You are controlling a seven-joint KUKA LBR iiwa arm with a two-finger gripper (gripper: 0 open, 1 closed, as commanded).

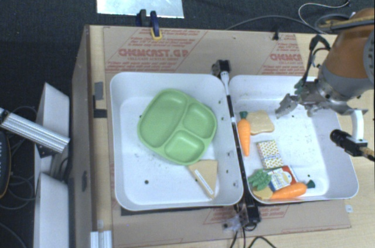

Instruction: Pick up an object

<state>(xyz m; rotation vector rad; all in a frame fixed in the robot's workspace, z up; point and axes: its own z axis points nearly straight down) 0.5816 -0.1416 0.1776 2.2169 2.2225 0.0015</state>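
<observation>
The desk (176,44) carries two white bins: the left bin (132,182) holds a green divided plate (177,125) and a cheese wedge (205,173). The right bin (334,173) holds a carrot (244,134), a toast slice (262,122), a patterned box (269,153) and a food cluster (275,182). The hand (293,103) hangs above the right bin's far part, clear of all items, and I cannot tell its opening.

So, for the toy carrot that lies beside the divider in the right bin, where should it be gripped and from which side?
Probably grip the carrot across the middle of its orange body, coming straight down from above. It lies flat and long, parallel to the divider, so close the fingers across its narrow width. The bread slice sits close to its upper end, so stay lower down.
</observation>
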